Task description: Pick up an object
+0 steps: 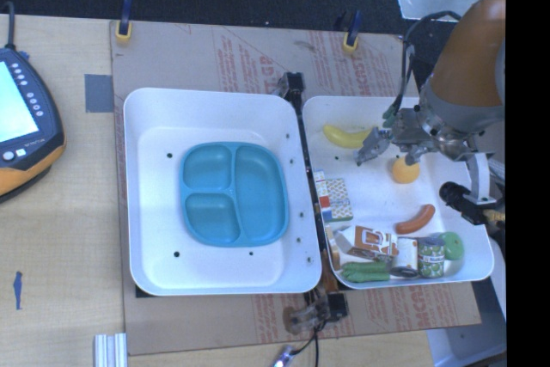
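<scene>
Your end effector (pixel 391 143) sits over the far part of the right bin (pixel 481 271), hanging from the grey arm (pixel 464 56) that comes in from the right. Its dark fingers (pixel 371 148) point left and down toward the bin floor. You cannot tell from this angle how far apart they stand, and nothing shows between them.

Right bin contents, as you see them:
- A yellow banana (pixel 344 136) lies at the far left of the bin, just left of the fingers and close to them; contact cannot be judged.
- A small orange-yellow round fruit (pixel 405 171) lies just near of the end effector, partly under the wrist hardware.
- A reddish sausage (pixel 415 219) lies toward the right, well near of the round fruit.
- A small printed carton (pixel 333 198) lies along the left wall.
- At the near wall a cluster is packed together: a brown and white packet (pixel 371 241), a green pea pod (pixel 365 272), a small can (pixel 432 257) and a green round item (pixel 452 247) at the right end.

Left bin (pixel 146 185): a blue three-compartment plate (pixel 234 192) lies flat near its middle.

On the surface (pixel 60 271) at the far left edge you have a teach pendant (pixel 21 129) with an orange rim, well apart from both bins.
</scene>
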Controlling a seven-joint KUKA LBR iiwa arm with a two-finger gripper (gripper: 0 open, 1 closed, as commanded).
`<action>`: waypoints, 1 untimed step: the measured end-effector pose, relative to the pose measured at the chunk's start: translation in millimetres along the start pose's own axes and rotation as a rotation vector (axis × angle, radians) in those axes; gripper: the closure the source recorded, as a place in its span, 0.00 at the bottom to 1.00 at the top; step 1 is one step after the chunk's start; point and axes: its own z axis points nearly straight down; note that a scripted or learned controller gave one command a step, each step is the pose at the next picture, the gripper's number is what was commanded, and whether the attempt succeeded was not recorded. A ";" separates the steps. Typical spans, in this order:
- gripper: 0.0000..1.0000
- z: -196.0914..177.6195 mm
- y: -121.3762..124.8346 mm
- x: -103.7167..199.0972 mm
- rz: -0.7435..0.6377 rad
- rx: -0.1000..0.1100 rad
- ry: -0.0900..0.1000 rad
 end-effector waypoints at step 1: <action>0.00 58.7 23.4 -54.2 0.000 0.001 -0.003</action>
